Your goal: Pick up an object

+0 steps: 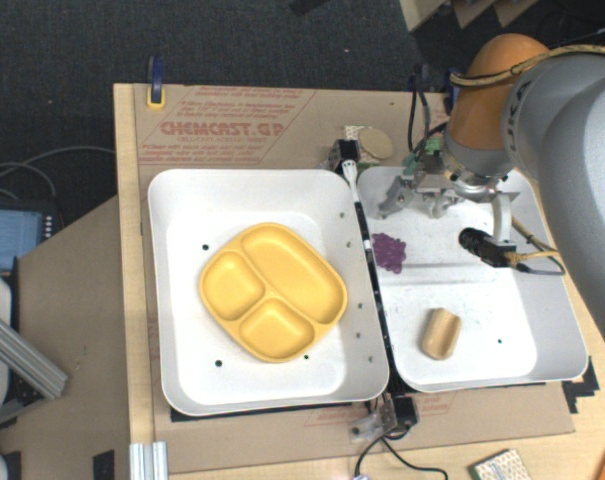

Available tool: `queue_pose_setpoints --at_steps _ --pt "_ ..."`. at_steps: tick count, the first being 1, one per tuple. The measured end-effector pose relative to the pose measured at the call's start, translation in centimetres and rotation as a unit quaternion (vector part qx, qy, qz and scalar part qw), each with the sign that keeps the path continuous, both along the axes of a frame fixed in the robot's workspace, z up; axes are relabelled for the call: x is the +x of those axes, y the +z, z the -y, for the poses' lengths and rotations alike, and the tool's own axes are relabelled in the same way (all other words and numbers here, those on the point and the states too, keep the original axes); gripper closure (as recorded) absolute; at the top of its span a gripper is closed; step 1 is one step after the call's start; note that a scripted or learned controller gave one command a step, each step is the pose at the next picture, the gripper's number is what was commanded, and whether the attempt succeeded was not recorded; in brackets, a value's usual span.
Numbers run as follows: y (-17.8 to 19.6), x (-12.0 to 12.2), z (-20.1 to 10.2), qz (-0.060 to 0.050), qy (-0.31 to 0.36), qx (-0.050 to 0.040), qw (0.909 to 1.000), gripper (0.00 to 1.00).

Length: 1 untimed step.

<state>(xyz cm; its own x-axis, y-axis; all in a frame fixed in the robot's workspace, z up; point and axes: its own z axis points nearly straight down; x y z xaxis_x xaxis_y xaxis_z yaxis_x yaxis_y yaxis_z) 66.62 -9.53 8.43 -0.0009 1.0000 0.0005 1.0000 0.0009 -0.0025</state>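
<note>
In the right-hand shallow white bin (542, 353) lie two loose things that could be picked up. A small purple knobbly lump, like a toy bunch of grapes (389, 252), sits near the bin's left wall, about midway between its far and near ends. A short tan cylinder, like a cork or wooden peg (440, 333), lies nearer the camera and a little to the right of the purple lump, well apart from it. Neither is touched by anything.

The left-hand white bin (172, 298) holds a yellow plastic plate with three compartments (272, 290), lying flat near its middle.

The grey arm with its orange band reaches in from the right, and its gripper (420, 193) hangs over the far end of the right bin, beyond the purple lump and apart from it. From this angle I cannot tell whether the claw is spread or closed; nothing is visibly caught in it. A black part with thin cables (485, 247) juts out beside the wrist over the bin.

As I judge it, the pick is not yet made: both objects rest on the bin floor, so approach, closing and lifting all remain.
</note>
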Motion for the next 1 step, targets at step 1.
queue_pose_setpoints --at_steps 1 --pt "0.06 0.02 -0.17 0.000 0.000 0.0000 1.0000 0.00"
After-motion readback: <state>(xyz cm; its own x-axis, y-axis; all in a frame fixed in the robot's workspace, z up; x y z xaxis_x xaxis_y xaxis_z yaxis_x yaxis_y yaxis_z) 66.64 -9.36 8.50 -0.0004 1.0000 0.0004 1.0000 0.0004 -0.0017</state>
